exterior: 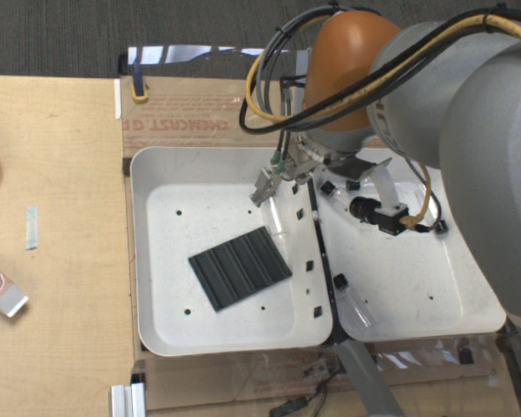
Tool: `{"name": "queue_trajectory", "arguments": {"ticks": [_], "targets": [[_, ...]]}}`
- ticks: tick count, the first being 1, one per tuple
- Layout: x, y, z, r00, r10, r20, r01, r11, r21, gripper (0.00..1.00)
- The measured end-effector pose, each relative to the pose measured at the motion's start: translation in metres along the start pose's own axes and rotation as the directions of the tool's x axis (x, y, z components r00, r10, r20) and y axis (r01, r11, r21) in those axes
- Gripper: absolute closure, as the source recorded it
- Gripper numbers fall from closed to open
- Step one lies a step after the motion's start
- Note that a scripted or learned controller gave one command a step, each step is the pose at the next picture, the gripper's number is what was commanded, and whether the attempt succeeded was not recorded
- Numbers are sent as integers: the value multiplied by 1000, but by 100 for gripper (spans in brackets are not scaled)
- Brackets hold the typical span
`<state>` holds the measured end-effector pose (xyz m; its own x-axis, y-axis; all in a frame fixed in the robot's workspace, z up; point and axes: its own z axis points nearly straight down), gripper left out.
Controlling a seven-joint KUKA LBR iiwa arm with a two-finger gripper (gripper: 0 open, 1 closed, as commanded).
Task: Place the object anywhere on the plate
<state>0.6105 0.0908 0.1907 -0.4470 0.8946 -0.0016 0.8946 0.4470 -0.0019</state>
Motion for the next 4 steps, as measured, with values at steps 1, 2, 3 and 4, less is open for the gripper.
{"name": "queue_trajectory", "arguments": {"ticks": [1, 2, 3, 4], "targets": [[-1, 0, -9, 1000, 0, 2, 0, 1000, 0, 100], [12, 60, -49, 851, 525, 1, -525, 851, 1, 100], [82, 79, -113, 792, 611, 1, -611, 792, 0, 100], [85, 79, -129, 941, 337, 1, -337, 941, 0, 100]]}}
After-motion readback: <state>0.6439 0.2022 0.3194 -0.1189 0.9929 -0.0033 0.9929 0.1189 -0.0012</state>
